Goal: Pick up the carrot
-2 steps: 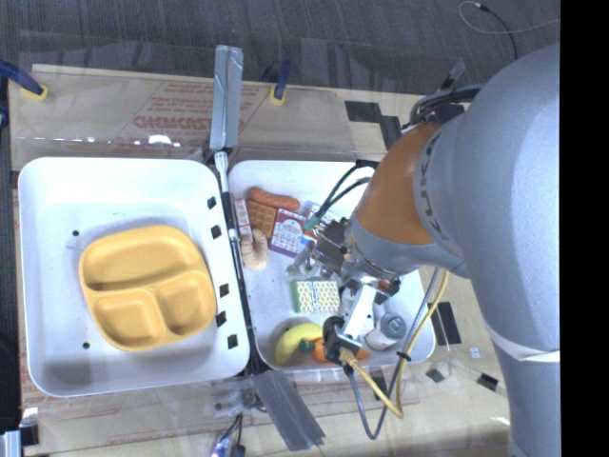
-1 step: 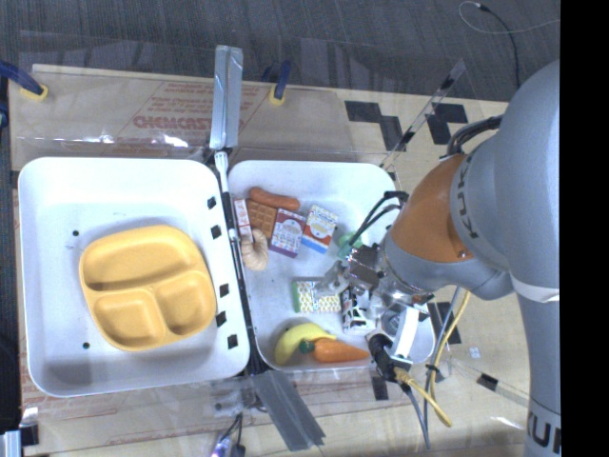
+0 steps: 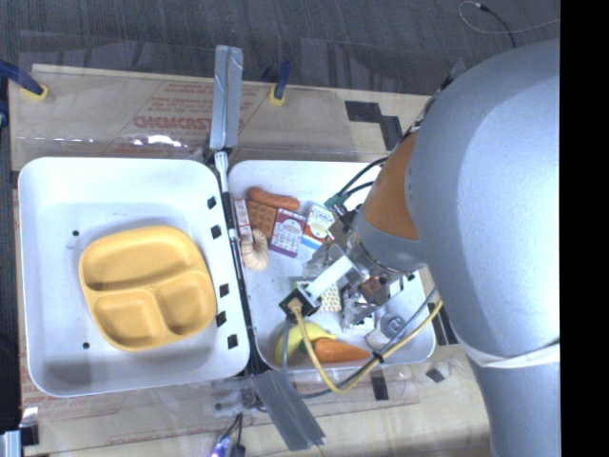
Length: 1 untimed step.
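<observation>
Carrot lies at the near edge of the right bin, touching a banana. Just above the carrot hangs the gripper; whether it is open or closed, I cannot tell. Left of the carrot, the other bin holds a yellow tray.

Bulky arm with smooth rounded pale grey shell, orange band above the wrist; darker grey wrist collar below it; gripper of cluttered metal and white parts, black connector block; thin yellow cable looping beneath, dark wires by the band
</observation>
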### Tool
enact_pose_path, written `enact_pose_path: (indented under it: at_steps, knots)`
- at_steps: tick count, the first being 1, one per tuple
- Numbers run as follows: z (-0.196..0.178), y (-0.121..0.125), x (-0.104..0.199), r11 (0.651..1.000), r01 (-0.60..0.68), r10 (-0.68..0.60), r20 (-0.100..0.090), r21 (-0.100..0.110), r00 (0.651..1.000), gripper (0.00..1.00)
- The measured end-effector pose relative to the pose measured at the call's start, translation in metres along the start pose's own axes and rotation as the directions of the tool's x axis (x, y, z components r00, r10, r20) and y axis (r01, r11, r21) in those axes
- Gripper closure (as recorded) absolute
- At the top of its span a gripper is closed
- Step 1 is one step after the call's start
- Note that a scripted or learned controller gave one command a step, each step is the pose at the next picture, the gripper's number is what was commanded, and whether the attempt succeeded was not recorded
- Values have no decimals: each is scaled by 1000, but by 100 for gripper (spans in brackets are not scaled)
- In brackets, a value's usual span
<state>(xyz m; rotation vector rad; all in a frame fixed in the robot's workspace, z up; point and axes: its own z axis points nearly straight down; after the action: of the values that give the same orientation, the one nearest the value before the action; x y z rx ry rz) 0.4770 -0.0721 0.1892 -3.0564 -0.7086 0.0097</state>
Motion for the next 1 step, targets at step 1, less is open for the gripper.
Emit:
enact_pose_path:
  at_steps: [1]
  knots:
    - [96, 22, -9, 962, 273, -273, -6, -1, 962, 0]
